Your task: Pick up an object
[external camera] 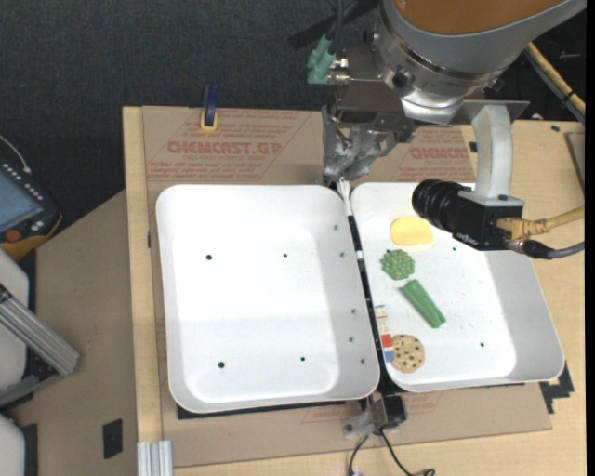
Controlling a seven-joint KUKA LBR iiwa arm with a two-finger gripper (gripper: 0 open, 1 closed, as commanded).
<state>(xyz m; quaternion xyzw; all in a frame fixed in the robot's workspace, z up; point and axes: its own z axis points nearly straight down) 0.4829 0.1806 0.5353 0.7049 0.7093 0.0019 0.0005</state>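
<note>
The right bin (pixel 521 307) holds a yellow rounded piece (pixel 411 231), a green broccoli-like ball (pixel 398 264), a green stick (pixel 423 303) and a round cookie (pixel 407 351). My gripper (pixel 346 169) hangs at the back edge of the bins, over the seam between them, left of and behind the yellow piece. Its fingers point down and look close together, with nothing seen between them. The left bin (pixel 186 307) lies to its left.
A black camera unit (pixel 463 214) with a cable juts over the right bin's back, just right of the yellow piece. The grey arm and its orange band (pixel 465 28) cover the top of the view. A yellow clamp (pixel 210 115) sits on the cardboard's back edge.
</note>
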